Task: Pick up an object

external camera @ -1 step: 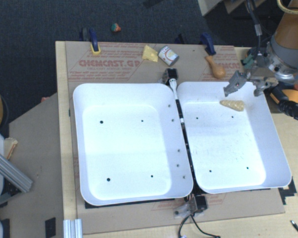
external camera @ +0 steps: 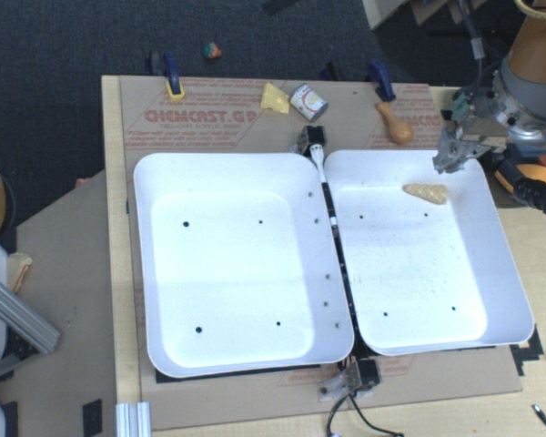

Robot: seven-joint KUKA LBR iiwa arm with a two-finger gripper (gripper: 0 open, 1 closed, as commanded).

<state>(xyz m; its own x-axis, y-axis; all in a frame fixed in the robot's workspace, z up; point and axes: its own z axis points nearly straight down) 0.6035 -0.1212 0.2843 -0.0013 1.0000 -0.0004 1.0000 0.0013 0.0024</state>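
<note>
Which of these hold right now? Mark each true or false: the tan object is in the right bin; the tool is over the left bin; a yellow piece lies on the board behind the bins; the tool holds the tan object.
1. The tan object lies in the right bin. True.
2. The tool is over the left bin. False: it is at the right bin's far rim.
3. A yellow piece lies on the board behind the bins. True.
4. The tool holds the tan object. False: the object lies on the bin floor, apart from the tool.
</note>
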